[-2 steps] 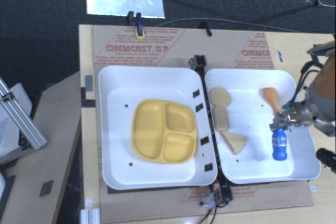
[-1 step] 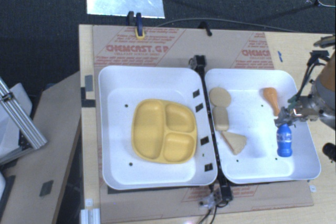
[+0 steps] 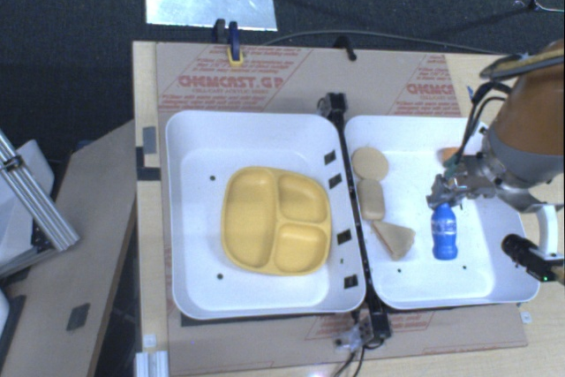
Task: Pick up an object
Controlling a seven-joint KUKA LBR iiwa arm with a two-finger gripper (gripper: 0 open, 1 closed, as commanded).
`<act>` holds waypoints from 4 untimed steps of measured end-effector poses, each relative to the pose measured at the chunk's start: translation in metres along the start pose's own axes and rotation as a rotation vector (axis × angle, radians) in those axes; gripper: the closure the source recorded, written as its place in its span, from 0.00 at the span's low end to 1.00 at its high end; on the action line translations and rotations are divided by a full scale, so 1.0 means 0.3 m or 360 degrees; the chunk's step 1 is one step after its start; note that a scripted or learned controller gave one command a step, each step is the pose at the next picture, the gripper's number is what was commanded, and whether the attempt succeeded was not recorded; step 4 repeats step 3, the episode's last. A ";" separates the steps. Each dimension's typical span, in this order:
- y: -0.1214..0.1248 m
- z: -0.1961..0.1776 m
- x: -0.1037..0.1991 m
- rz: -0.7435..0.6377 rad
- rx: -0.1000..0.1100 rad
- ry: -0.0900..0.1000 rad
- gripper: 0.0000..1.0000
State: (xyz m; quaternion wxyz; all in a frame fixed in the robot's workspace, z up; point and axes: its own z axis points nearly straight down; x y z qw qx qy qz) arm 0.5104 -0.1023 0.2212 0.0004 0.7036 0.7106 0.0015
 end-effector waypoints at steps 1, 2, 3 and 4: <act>0.021 0.030 0.188 -0.0001 0.0002 0.0001 1.00; 0.035 0.056 0.372 -0.0001 0.0004 0.0001 1.00; 0.062 0.067 0.559 -0.0002 0.0002 0.0002 1.00; 0.062 0.067 0.559 -0.0002 0.0002 0.0002 1.00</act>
